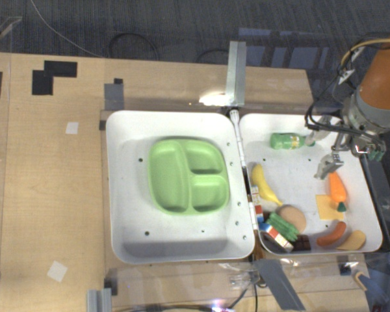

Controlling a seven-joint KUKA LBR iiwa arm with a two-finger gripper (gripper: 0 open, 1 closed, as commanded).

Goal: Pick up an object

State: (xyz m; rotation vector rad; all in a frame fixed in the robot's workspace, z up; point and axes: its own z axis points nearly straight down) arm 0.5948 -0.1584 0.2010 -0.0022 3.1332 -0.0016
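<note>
My gripper (pixel 329 165) hangs over the right bin (pixel 376 208), at its upper right part, on the grey arm with the orange band (pixel 382 83). Just below it lies an orange carrot (pixel 338 189) with a green end. A green bottle (pixel 288 140) lies to the gripper's upper left, and a yellow banana (pixel 264 184) to its lower left. I see nothing held in the gripper.
The right bin also holds a yellow cheese slice (pixel 325 207), a brown round roll (pixel 292 216), a red sausage (pixel 331 234) and small coloured blocks (pixel 277 231) at the front. A green divided plate (pixel 186 176) sits in the left bin (pixel 127 194).
</note>
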